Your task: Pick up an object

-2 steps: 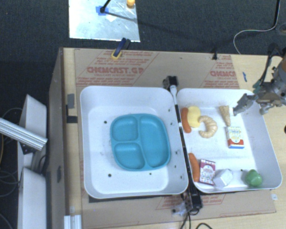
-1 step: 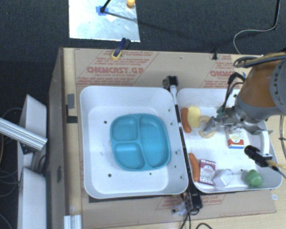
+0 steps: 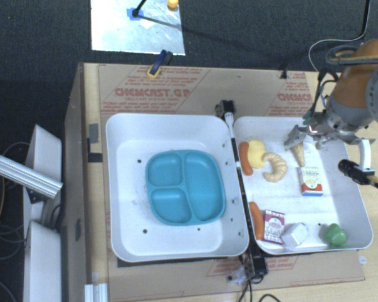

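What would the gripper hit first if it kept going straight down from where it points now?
Probably the tan cone-shaped item lying just below the gripper in the right bin. The small carton lies farther toward the front. Height above the bin is hard to judge from this slanted view.

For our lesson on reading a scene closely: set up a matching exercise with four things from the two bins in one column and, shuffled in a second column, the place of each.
Things:
1. blue divided plate
2. croissant
3. green item
4. small white carton

Places:
A. near right corner of the right bin
B. beside the yellow fruit, middle of the right bin
C. middle of the left bin
D. right bin, just below the end effector

Pairs: 1-C, 2-B, 3-A, 4-D
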Robot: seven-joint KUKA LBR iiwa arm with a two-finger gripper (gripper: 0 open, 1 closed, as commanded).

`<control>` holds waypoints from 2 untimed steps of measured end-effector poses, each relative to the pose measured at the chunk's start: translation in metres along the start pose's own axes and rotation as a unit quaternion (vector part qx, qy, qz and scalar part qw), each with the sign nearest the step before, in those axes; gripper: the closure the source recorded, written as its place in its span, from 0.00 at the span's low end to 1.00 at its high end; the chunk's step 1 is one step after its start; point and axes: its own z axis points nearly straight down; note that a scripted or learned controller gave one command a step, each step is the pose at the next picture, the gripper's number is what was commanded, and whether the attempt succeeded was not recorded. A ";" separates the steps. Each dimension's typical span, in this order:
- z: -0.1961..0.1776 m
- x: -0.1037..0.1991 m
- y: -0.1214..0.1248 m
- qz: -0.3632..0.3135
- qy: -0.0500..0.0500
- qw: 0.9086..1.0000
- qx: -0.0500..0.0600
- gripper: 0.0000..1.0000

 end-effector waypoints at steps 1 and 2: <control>0.035 -0.023 0.026 -0.001 0.002 1.000 0.002 0.00; 0.023 -0.023 0.027 -0.003 0.000 1.000 -0.001 1.00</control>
